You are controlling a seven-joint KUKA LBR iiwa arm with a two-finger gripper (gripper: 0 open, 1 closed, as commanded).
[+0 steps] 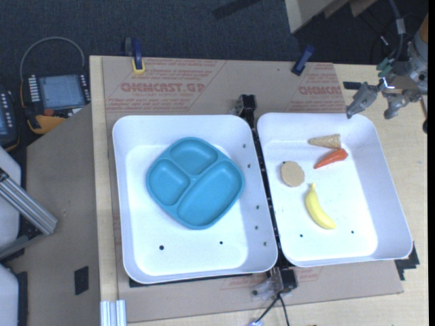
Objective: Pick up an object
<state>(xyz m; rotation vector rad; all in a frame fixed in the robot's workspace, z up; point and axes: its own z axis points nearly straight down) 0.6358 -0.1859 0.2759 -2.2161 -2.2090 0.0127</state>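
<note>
My gripper (375,104) hangs with its fingers spread wide and nothing between them, just past the far right corner of the right bin (387,182), a stand-off spot that leaves every item in plain sight. In that bin lie my candidates: a tan wedge (325,141) touching an orange carrot (331,158), a round biscuit (293,174) and a banana (319,208), spaced well enough for a clean approach. The left bin (132,202) holds a blue divided plate (195,182), flat and awkward for two fingers, so I judge the carrot or wedge, nearest the gripper, the easier pick.
</note>
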